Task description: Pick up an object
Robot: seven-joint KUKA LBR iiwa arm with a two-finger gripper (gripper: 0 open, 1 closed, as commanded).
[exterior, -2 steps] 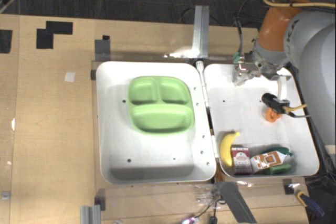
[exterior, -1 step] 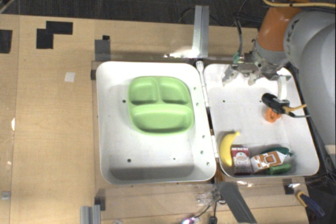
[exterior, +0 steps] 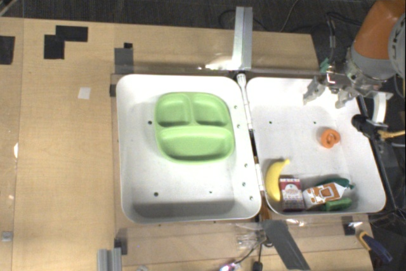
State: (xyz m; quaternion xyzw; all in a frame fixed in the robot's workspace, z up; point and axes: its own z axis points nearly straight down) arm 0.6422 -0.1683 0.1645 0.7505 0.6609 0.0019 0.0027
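Hovering over the right bin's [exterior: 374,197] far corner, the gripper [exterior: 328,93] is spreading its fingers apart, grasping nothing. An orange ring [exterior: 328,138] is lying nearby, with a banana [exterior: 275,178] resting at the near edge.

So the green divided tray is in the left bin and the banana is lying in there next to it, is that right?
Not quite. The green divided tray is in the left bin, but the banana lies in the right bin, near its front edge beside the small cartons. The camera view shows this.
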